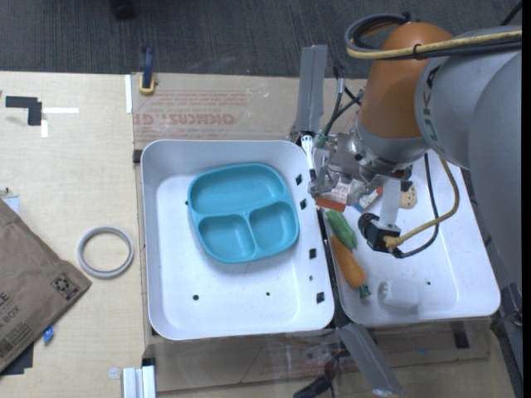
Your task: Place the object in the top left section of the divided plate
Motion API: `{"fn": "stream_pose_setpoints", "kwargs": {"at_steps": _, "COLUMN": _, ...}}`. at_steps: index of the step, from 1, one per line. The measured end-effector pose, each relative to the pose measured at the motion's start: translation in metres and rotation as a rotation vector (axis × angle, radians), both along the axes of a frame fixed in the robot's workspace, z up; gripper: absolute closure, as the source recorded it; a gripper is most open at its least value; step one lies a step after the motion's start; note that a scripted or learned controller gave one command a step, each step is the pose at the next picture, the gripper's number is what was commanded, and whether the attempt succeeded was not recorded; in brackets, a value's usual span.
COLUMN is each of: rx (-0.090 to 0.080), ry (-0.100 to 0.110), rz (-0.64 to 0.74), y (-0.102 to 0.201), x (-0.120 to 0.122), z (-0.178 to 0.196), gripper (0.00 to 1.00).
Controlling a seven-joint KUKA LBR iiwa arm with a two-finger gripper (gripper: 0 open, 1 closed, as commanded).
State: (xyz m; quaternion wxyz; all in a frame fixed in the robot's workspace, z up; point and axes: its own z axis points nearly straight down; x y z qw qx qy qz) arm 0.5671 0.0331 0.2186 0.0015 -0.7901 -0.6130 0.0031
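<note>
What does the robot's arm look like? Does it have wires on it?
The arm is big, round and smooth, mostly grey, with a shiny orange band just above the wrist. A yellowish cable loops over the orange part, and another curls below with a black plug at its end. The gripper is a cluster of grey metal parts with thin dark wires.

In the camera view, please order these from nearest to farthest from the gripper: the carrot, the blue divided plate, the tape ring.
1. carrot, in the right bin, just below the gripper
2. blue divided plate, in the left bin
3. tape ring, on the bench, far left
</note>
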Motion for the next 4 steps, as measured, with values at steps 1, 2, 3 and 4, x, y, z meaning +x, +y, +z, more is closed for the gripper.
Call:
{"fn": "stream_pose_setpoints", "kwargs": {"at_steps": 1, "rx": 0.0, "ry": -0.001, "rz": -0.071, "y": 0.044, "x": 0.0, "z": -0.01, "gripper": 1.0}}
{"fn": "stream_pose_setpoints", "kwargs": {"at_steps": 2, "rx": -0.001, "ry": -0.002, "rz": -0.058, "y": 0.022, "x": -0.022, "z": -0.028, "gripper": 1.0}}
{"fn": "stream_pose_setpoints", "kwargs": {"at_steps": 3, "rx": 0.0, "ry": -0.004, "rz": 0.106, "y": 0.075, "x": 0.01, "z": -0.012, "gripper": 1.0}}
{"fn": "stream_pose_setpoints", "kwargs": {"at_steps": 4, "rx": -0.002, "ry": -0.004, "rz": -0.135, "y": 0.008, "x": 0.017, "z": 0.025, "gripper": 1.0}}
